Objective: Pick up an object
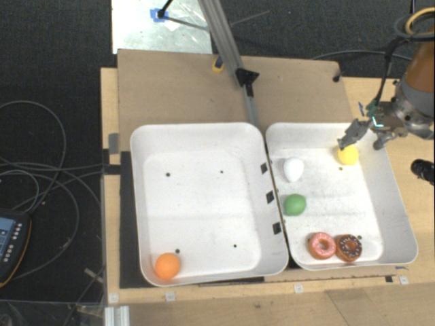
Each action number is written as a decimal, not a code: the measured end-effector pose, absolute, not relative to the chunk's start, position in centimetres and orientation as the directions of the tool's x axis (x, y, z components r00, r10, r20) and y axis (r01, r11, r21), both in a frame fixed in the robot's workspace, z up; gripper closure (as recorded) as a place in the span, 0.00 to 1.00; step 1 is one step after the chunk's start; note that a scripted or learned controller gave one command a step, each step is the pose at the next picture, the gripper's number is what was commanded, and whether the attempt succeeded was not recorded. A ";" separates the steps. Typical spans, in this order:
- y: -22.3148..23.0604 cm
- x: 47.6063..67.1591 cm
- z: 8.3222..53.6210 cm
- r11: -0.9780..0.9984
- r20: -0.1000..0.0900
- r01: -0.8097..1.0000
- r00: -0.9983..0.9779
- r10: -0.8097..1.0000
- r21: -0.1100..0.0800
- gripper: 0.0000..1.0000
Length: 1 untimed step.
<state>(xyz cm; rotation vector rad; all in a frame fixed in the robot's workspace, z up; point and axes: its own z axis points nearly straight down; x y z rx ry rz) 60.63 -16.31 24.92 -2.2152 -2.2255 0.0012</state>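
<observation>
In the far right corner of the right bin (pixel 380 182), the gripper (pixel 368 133) hangs spread wide, gripping nothing; one finger tip sits just left of the yellow ball (pixel 348 155), the other further right above the bin's edge; the ball lies on the bin floor just below and between them, not lifted, closest thing to the tool; for a clean pick my read is centre over the ball, drop straight down until the fingers straddle it, then close slowly since a round ball near the wall may roll or squirt out; rest of this bin: white ball (pixel 293 169) and green ball (pixel 294 204) by the left wall, two doughnuts (pixel 335 246) at the near edge, all well apart from the tool; left bin (pixel 197 141) has an orange ball (pixel 167 265) in its near left corner.
</observation>
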 end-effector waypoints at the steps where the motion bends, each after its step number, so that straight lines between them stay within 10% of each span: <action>1: -16.3 60.7 25.2 0.006 -0.001 1.000 -0.006 1.000 0.002 0.00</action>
